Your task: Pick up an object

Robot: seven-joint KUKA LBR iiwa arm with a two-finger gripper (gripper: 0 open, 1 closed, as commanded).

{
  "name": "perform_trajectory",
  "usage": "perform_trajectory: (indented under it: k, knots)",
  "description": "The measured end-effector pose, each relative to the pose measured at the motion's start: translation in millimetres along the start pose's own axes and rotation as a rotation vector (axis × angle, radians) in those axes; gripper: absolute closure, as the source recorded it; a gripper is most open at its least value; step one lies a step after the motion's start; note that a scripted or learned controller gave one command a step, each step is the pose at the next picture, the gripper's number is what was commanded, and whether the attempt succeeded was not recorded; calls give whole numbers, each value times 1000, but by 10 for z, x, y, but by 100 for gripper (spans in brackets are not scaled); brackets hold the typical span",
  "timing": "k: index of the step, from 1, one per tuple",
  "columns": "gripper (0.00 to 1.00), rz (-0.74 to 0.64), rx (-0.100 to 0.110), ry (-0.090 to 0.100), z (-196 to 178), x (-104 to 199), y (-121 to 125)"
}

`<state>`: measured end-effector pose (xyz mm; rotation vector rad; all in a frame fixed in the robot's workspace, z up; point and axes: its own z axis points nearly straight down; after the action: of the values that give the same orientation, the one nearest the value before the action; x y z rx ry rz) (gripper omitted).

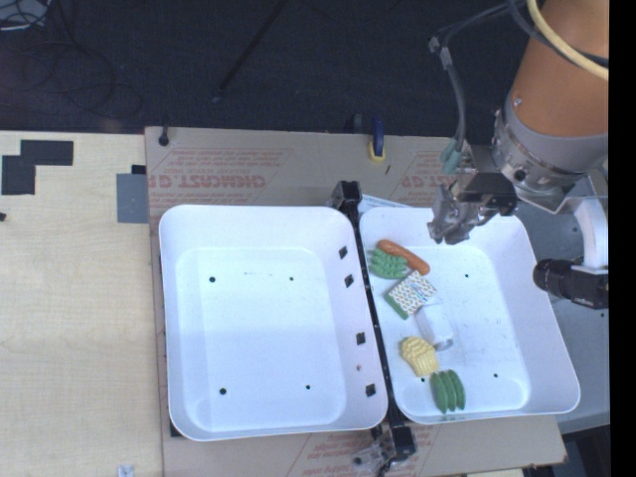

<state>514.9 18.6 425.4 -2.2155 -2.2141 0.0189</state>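
Arm: I see the grey arm [556, 78] with its orange band coming in from the right, above the far side of the right bin.
Gripper: the gripper [452, 229] hangs over the far part of the right bin [537, 366], near its back rim. It is apart from all the objects.
Fingers: I cannot tell how far they are open, they look like one dark shape from here. I see nothing between them.
Objects to pick: all lie in the right bin, along its left side, close to the wall between the bins.
Carrot: an orange carrot [403, 256] lies farthest back, slanted, touching a green leafy vegetable [386, 264].
Checked block: a small block with a checked top [410, 293] lies just in front of them.
White piece: a pale object [435, 326] is just beside the block; I cannot say what it is.
Yellow item: a yellow corn-like piece [418, 355] lies nearer to me.
Green item: a dark green vegetable [447, 390] lies close to the front rim.
Left bin: the left bin [179, 266] stands next to the right one, touching it.
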Motion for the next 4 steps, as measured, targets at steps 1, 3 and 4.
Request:
perform_trajectory:
  k: [1, 3, 4]
  knots:
    - [100, 2, -10, 1, -168, -19, -3]
    - [100, -4, -10, 1, -486, 513, -285]
    - [100, -7, -7, 0, -579, 512, -282]
